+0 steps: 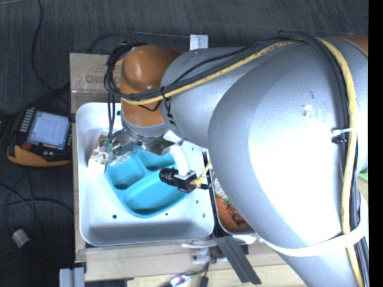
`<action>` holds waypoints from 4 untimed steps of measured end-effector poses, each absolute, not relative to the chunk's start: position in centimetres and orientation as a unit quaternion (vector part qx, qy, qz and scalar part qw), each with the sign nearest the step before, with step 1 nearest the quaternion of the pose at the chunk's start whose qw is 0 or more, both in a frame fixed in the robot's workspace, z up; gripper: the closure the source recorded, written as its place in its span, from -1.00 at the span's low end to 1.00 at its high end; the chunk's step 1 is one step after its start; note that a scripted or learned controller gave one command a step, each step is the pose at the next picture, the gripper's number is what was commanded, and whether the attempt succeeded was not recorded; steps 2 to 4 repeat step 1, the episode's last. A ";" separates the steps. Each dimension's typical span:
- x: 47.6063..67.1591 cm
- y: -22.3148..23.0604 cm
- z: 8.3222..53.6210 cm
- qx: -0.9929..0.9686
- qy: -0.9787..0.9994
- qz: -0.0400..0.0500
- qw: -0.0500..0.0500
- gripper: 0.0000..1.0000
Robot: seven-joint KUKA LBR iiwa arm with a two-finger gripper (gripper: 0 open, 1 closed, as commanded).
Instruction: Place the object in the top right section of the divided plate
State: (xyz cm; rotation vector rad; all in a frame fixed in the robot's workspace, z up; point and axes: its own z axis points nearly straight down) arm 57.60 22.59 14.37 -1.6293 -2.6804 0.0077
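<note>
A blue divided plate (pixel 143 187) lies in the left white bin (pixel 96 220). The arm covers the plate's upper part. My gripper (pixel 122 148) hangs over the plate's upper left edge, below the orange wrist band. A small multicoloured object (pixel 100 152) lies just left of the gripper, against the plate's left rim; I cannot tell whether it is between the fingers. The plate's lower sections show bare blue.
The grey arm spans the view's right half and hides most of the right bin (pixel 230 220), where a reddish-brown thing (pixel 227 213) shows at the bottom. A handheld screen device (pixel 42 133) lies on the floor to the left.
</note>
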 end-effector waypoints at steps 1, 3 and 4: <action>57.6 22.6 15.0 -0.519 -0.855 0.004 0.004 1.00; 57.6 22.6 15.0 -0.519 -0.855 0.004 0.004 1.00; 57.6 22.6 15.0 -0.519 -0.855 0.004 0.004 1.00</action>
